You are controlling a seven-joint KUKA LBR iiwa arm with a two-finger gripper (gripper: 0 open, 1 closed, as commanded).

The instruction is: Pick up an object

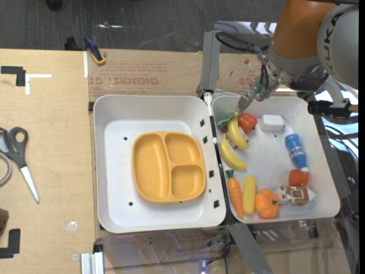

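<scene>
My gripper [251, 97] hangs over the back left part of the right bin [325, 170], just above a red toy vegetable [247, 123] and a green piece [224, 120]. Nothing shows in its grasp. Below it lie two bananas [235, 137] [231, 156]. Further in the right bin are a white block [272, 122], a blue bottle [295, 149], a red tomato [297, 177], a small carton [294, 196], an orange fruit [266, 204], a corn cob [249, 194] and a carrot [234, 197].
The left bin [108, 153] holds a yellow divided plate [169, 166]. Scissors [20, 161] lie on the wooden bench at the far left. A blue clamp [94, 49] sits behind the left bin. The grey and orange arm [311, 24] fills the upper right.
</scene>
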